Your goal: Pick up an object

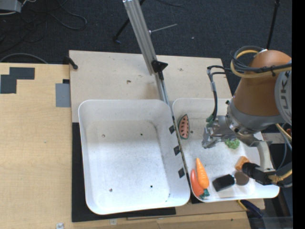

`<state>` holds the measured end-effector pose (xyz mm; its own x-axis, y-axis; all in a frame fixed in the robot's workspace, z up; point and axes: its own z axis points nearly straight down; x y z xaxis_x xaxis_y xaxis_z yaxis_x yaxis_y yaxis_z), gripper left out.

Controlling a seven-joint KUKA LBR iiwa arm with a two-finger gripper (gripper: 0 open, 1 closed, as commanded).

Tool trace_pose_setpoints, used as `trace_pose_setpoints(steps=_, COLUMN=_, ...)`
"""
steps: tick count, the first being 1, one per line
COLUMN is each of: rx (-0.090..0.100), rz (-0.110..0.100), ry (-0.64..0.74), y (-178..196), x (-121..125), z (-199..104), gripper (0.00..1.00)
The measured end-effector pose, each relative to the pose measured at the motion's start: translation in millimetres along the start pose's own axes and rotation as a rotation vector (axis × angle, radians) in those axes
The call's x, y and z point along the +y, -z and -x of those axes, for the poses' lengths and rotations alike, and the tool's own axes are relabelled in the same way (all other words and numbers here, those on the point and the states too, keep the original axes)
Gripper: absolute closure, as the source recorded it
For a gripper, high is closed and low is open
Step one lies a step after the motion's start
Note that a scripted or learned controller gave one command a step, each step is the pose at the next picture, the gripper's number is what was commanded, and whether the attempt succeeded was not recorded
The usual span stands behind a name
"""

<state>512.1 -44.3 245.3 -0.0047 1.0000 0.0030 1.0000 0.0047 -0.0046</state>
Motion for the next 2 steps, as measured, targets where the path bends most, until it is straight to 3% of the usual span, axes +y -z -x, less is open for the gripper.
trace_pose_setpoints(steps=2, rx=-0.001, rz=0.001, ry=-0.001, y=1.3, x=7.8, z=-89.6, gripper=1.00)
